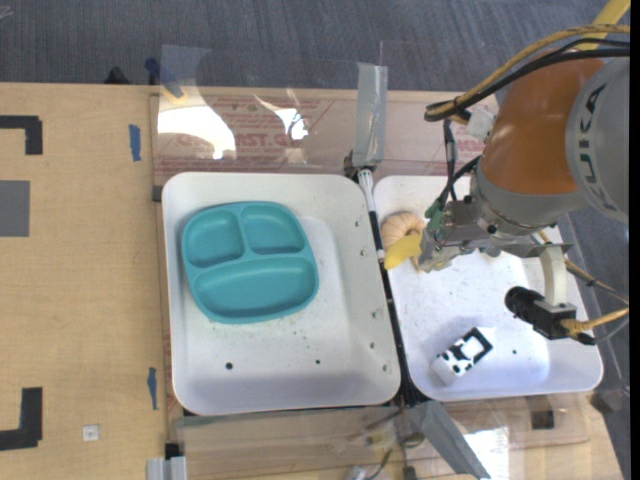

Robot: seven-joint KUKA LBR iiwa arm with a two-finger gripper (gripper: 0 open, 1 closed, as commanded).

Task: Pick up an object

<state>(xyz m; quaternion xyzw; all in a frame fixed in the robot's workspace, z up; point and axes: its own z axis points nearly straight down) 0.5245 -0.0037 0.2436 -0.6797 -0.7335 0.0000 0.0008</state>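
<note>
From my seat I see the arm reaching over the right bin, its gripper low near the bin's upper left corner. I cannot tell how it stands or whether it has anything. A yellow object lies just beside it, with a tan rounded object above that. A black-and-white block sits nearer the front. The left bin holds a teal divided plate.

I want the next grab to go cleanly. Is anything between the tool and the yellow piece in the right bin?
Nothing visible does. The tool sits right beside the yellow piece near the right bin's left wall; the tan object lies just behind it.
</note>
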